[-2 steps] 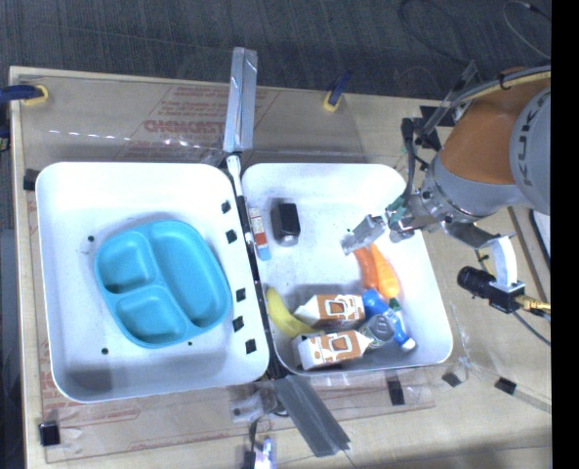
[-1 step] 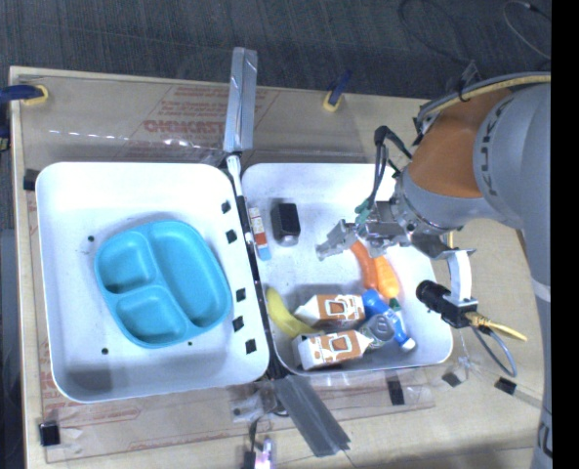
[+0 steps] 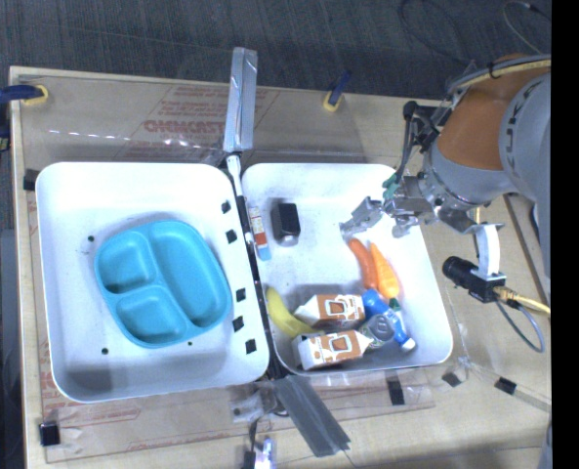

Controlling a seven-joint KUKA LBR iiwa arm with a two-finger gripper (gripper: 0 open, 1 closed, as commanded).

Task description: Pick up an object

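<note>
From my seat the bench [image 3: 123, 96] fills most of the frame, with the two white bins side by side on it. The left bin [image 3: 64, 360] carries a blue divided plate [image 3: 159, 281] lying flat at its centre. The right bin [image 3: 318, 189] holds the clutter — most of it crowded toward the lower right of the frame. The arm [image 3: 494, 125] comes in from the upper right, grey with its orange band, and its gripper [image 3: 367, 218] hangs low over the upper right part of the right bin, just above the carrots; its fingers look slightly apart with nothing between them. Two small cartons lie near the bin's lower edge, one [image 3: 333, 309] above the other [image 3: 333, 347]. A yellow banana [image 3: 281, 314] curves just left of them. Two orange carrots [image 3: 375, 267] lie side by side below the gripper. A bottle with a blue cap [image 3: 387, 325] sits right of the cartons. A small black block [image 3: 287, 220] rests near the bin's upper left — beside it, a thin tube [image 3: 258, 231] lies along the divider.
</note>
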